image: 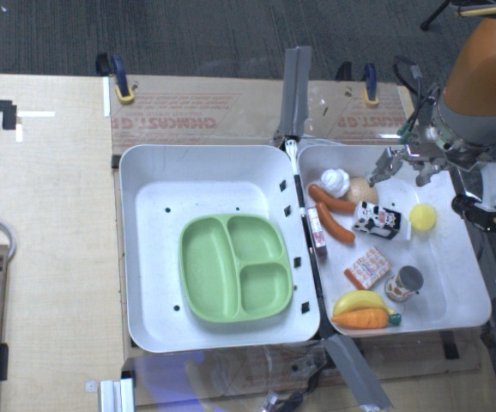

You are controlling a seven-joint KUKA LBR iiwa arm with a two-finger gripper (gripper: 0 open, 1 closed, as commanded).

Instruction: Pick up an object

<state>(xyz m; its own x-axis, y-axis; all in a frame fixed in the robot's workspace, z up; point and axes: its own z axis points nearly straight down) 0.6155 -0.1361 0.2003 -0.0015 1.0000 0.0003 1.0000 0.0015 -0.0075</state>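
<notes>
Gripper (407, 168) hovers at the upper right of the frame, over the right bin's (471, 312) far edge, fingers spread apart with nothing between them. Just below and left of it lie two sausages (334, 213), their long axes running from upper left down to lower right. A cow-patterned toy (377, 221) sits beside them, a yellow ball (422, 217) to its right. The small pale lump near the fingertips is too blurred to name. The green divided plate (235, 267) fills the left bin (145, 230).
</notes>
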